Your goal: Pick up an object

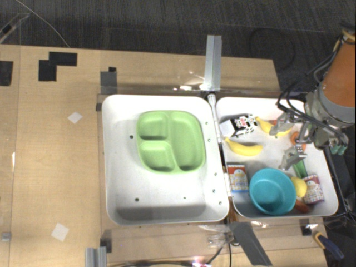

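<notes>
Wooden bench (50, 166), two white bins. Gripper (296, 149) over right bin (332, 182) near right edge, fingers spread, grasping nothing, above green item (298, 167).

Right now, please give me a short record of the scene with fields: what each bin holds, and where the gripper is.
left bin: green divided plate
right bin: two bananas, blue bowl, small red-and-white carton, black-and-white item, more small items near the right wall
gripper: over the right bin, near its right wall, above the blue bowl in the view
held object: none seen between the fingers
</notes>
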`<action>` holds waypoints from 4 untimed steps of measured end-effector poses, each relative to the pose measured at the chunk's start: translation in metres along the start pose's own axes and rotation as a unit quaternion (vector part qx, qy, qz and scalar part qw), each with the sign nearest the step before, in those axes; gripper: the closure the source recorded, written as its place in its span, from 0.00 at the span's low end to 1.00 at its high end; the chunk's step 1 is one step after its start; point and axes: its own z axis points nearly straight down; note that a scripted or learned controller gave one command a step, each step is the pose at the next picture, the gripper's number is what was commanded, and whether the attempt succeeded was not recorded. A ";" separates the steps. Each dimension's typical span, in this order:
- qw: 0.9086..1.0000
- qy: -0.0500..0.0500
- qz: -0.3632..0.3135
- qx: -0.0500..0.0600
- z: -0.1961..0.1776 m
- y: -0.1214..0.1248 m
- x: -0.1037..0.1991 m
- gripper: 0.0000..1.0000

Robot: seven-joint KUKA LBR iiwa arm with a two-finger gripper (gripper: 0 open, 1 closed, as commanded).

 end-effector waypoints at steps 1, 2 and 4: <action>0.994 0.004 0.113 0.000 0.118 -0.042 -0.010 0.00; 0.973 -0.003 0.231 0.000 0.193 -0.026 -0.020 0.00; 0.991 0.003 0.136 0.003 0.195 -0.021 -0.104 0.00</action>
